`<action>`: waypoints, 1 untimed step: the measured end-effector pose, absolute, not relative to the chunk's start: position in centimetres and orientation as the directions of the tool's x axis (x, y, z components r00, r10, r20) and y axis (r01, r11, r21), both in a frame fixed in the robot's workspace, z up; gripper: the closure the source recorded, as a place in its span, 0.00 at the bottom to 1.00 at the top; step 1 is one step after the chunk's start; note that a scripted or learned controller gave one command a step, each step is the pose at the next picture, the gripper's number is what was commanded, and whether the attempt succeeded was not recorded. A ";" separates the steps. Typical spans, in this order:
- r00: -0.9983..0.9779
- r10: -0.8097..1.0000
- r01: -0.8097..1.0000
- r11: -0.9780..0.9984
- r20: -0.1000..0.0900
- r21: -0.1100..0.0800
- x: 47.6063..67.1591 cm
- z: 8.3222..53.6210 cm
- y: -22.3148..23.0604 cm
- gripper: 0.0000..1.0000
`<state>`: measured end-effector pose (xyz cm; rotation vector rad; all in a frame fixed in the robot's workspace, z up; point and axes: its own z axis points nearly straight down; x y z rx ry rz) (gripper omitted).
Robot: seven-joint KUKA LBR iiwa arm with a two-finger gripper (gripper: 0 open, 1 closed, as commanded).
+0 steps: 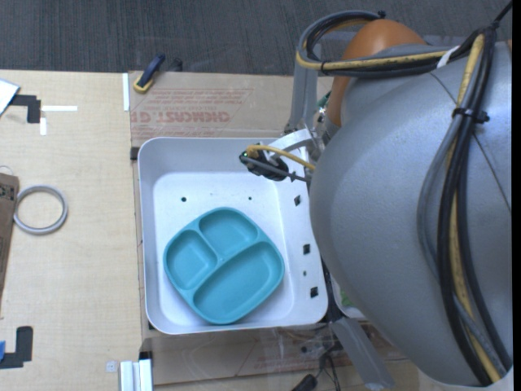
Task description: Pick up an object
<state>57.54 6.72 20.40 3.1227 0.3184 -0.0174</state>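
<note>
My arm (407,218) is grey with an orange band (383,39). Below sits a plain teal divided plate (224,265) in a white bin (163,169) on my tan counter (73,283).

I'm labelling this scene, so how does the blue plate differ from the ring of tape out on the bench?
The blue divided plate lies inside the white bin; the tape ring lies on the bare bench, left of the bin. The plate is teal with three compartments and a solid floor; the ring is grey and open through the middle. The plate looks clearly the larger of the two. Both lie flat.
</note>
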 end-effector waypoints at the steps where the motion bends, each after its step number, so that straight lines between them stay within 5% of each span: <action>1: 0.980 0.199 0.199 -0.980 -0.011 0.002 60.9 31.2 -0.6 0.00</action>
